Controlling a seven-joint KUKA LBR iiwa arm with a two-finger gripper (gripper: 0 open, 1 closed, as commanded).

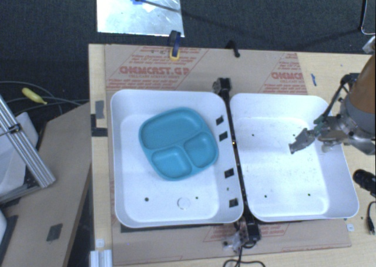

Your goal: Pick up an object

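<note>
Looking down at a slant on the bench [282, 63], two shallow white bins sitting side by side on brown printed board. Left bin [126, 107] carrying a blue divided plate [177, 142], three compartments, lying flat and slightly turned, a little above the bin's middle, well clear of the walls. Near that bin's front edge, a small pale disc [184, 203], too faint to name. Right bin [276, 207] showing bare white floor with a few dark specks. Reaching in from the right, the grey arm [359, 107], gripper [299, 141] hanging over the right bin's right half, tipped down and toward the left. Jaws too small and blurred here for any call on open or closed; nothing visible between them. Plate well apart from the gripper, across the dividing wall.
</note>
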